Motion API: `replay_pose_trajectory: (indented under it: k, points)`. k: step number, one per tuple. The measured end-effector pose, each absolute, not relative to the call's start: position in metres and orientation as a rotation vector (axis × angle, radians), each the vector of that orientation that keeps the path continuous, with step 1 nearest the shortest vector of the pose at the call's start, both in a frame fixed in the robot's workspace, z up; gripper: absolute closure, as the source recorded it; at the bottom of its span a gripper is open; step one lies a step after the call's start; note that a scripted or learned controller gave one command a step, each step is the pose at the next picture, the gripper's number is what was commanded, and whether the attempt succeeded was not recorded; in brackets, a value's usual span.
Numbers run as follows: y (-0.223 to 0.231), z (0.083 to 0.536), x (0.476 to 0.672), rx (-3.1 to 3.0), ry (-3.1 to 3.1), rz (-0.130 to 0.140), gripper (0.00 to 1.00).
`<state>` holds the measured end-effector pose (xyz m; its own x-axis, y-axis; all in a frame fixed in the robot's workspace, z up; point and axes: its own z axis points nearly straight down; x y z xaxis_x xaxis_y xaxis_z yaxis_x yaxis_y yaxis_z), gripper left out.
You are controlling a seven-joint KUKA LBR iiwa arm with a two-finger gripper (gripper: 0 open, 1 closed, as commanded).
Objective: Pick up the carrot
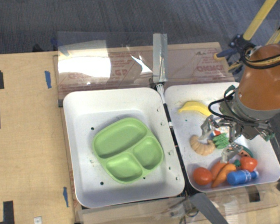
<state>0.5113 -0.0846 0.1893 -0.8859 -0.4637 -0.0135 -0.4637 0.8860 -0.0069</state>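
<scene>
The orange carrot (221,173) lies tilted near the front of the right bin (275,173), wedged between a red tomato (202,175) and a blue bottle-like item (241,177). My gripper (221,139) hangs over the middle of this bin, just behind and above the carrot, under the orange wrist band. Its metal fingers (208,128) stand apart, so it is open. A small red and green piece (220,138) shows between them, but I cannot tell whether it is touched. The carrot is not held.
A yellow banana (195,108) lies at the back of the right bin, and a tan croissant-shaped piece (203,147) sits left of the gripper. A red round item (249,164) rests beside the carrot. The left bin (77,114) holds a green divided plate (127,148).
</scene>
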Motion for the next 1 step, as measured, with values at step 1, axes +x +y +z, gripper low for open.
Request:
replay_pose_trajectory:
  k: [1]
  points:
    - [-0.1141, 0.1478, 0.4958, -0.949, 2.994, 0.002, 0.0]
